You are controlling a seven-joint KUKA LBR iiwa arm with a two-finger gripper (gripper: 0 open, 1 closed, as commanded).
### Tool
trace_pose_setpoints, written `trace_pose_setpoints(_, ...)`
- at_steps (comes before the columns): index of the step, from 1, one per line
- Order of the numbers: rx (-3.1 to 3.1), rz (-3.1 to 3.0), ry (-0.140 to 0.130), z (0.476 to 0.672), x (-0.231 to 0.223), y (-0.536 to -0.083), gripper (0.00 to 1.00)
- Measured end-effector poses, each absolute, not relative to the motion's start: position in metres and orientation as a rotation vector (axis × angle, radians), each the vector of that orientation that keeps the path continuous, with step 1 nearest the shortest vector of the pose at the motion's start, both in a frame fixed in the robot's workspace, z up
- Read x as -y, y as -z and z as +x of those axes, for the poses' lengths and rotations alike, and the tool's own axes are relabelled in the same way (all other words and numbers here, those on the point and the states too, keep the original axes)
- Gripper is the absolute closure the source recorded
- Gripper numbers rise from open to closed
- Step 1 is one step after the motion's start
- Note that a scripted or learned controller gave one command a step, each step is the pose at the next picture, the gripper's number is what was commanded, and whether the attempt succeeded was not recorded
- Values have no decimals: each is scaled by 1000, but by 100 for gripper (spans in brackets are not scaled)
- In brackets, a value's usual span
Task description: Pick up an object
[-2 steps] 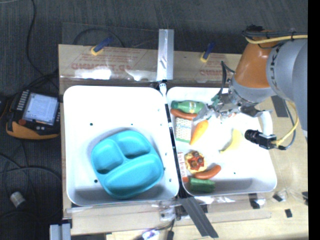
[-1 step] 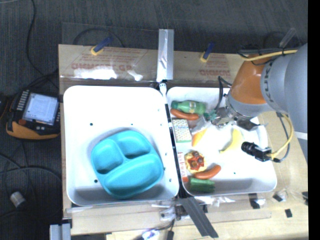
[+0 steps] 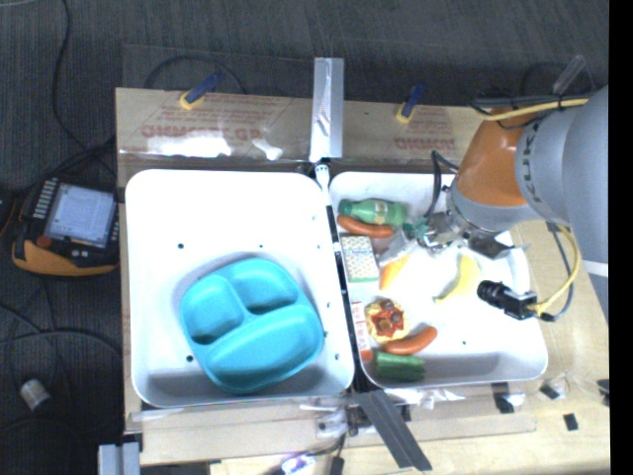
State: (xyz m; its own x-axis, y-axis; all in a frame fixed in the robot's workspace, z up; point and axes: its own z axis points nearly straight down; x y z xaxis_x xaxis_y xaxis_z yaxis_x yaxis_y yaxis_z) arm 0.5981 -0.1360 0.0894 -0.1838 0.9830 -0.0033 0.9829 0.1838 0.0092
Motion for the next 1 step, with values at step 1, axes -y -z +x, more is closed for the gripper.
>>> trace_pose_setpoints(1,-2410,2001,-12,599,135,-100,100)
